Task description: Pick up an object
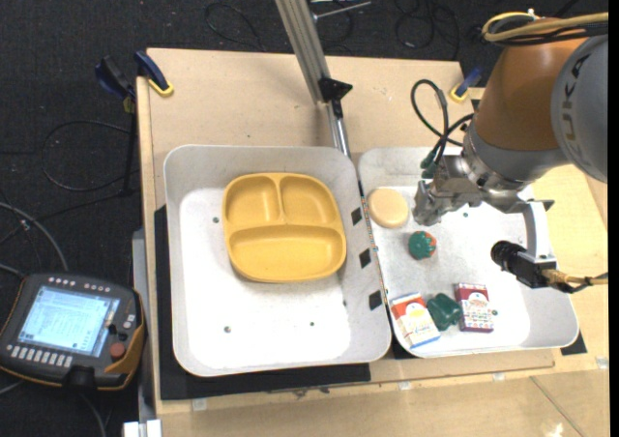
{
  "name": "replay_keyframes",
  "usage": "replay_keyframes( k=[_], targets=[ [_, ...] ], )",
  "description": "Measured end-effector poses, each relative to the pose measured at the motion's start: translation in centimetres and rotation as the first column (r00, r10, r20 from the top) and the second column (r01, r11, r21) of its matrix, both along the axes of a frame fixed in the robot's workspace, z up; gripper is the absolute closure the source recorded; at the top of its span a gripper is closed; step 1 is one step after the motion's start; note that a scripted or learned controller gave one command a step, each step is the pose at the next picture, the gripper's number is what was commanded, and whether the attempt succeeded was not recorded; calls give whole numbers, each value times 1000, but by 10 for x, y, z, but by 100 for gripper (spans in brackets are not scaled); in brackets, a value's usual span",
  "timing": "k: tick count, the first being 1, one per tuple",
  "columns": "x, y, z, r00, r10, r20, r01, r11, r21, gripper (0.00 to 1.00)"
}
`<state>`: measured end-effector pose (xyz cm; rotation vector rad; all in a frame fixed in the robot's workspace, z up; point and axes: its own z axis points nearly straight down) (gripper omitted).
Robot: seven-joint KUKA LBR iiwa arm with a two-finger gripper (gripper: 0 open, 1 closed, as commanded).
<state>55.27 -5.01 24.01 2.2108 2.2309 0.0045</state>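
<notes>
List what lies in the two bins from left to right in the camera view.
Yellow tray → tan disc → white carton → green ball → dark green block → red box. The gripper hangs above the ball, beside the disc.

In the right bin [542, 329] the arm [527, 126] covers the far half. Bare floor lies along the right side and in the middle. Near the front edge a small carton [416, 320], a dark green block [445, 310] and a red box [474, 307] crowd together. A green ball [422, 246] and a tan disc [390, 207] sit near the left wall. In the left bin [193, 329] a yellow divided plate [284, 227] fills the far middle, leaving the front half open
</notes>
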Motion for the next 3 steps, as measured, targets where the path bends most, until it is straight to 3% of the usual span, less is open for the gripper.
replay_keyframes(
  k=[3],
  targets=[
    [6,144,12,1000,-1,-2,1,1000,0,100]
  ],
)
